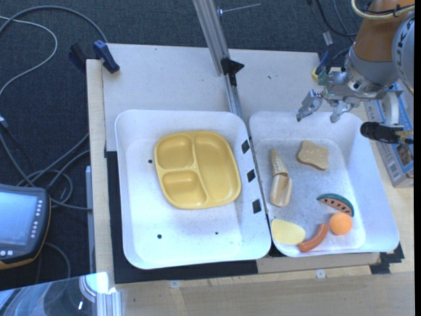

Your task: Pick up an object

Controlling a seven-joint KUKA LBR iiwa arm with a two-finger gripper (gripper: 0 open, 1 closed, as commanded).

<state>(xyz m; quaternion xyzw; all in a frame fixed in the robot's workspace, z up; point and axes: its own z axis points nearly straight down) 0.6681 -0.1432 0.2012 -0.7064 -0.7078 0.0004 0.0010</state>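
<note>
My gripper (321, 112) hangs open above the far edge of the right bin (368, 176), its two fingers spread with nothing between them. Below it in that bin lies a slice of toast (312, 155). A tan, banana-like piece (280, 180) lies at the bin's left side. Near the front sit a watermelon slice (337, 203), an orange (340, 224), a red sausage (314, 238) and a yellow lemon-shaped piece (288, 232).
The left bin (131, 196) holds a yellow divided plate (196, 169). A metal pole (217, 38) rises at the back between the bins. Cables and a small screen (20, 222) lie left of the bench.
</note>
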